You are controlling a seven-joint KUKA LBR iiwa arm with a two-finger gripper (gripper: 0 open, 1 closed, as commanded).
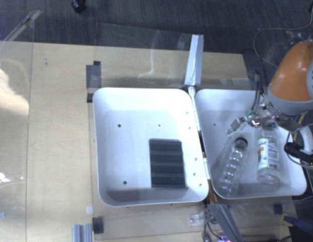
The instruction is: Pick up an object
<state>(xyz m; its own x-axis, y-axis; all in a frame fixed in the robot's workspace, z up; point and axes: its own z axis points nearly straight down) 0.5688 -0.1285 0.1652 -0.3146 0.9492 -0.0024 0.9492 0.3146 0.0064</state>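
While a black ribbed block (166, 163) is seen lying in the left bin (111, 135), a clear bottle (232, 168) and a labelled bottle (268, 158) are found side by side in the right bin (212, 110), below the gripper (253, 119), whose grip state cannot be told

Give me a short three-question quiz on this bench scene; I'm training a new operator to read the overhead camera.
1. True or false: the black ridged block lies in the right bin.
2. How many bottles lie in the right bin?
3. Multiple choice: the gripper is above which place? A) the left bin B) the right bin, near the bottle tops C) the bare bench

Key
1. False; it lies in the left bin.
2. Two: a clear bottle and a labelled bottle, side by side.
3. B
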